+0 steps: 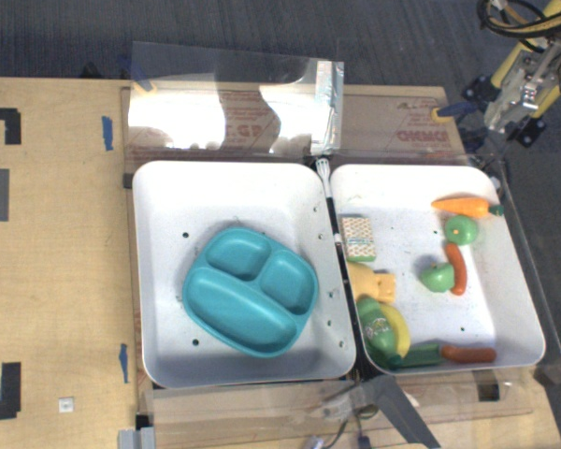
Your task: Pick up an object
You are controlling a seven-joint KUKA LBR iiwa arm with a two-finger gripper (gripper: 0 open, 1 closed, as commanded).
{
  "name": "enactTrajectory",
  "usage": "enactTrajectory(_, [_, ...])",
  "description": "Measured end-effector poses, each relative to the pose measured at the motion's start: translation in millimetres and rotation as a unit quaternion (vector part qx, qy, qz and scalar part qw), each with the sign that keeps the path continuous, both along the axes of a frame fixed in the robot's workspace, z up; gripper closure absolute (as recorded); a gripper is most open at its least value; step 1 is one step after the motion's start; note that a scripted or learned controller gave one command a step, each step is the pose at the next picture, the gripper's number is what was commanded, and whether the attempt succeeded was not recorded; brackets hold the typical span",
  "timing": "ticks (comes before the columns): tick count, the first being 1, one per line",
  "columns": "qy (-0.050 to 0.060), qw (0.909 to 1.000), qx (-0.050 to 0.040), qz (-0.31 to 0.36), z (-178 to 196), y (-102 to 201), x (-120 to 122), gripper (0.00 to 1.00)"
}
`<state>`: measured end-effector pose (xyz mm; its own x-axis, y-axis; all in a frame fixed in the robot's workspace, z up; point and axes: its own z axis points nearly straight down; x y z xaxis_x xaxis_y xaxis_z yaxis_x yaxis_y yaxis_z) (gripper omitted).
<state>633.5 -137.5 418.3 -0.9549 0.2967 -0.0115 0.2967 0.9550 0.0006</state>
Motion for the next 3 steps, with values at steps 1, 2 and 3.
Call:
enactTrajectory(1, [0.004, 0.9973, 0.0019, -0.074, -72, 15, -68, 1.0])
enactTrajectory(2, [0.007, 0.9974, 0.0029, -0.072, -137, 67, -44, 1.0])
enactTrajectory(3, [0.0, 0.9996, 0.0009, -0.03, -77, 54, 0, 1.0])
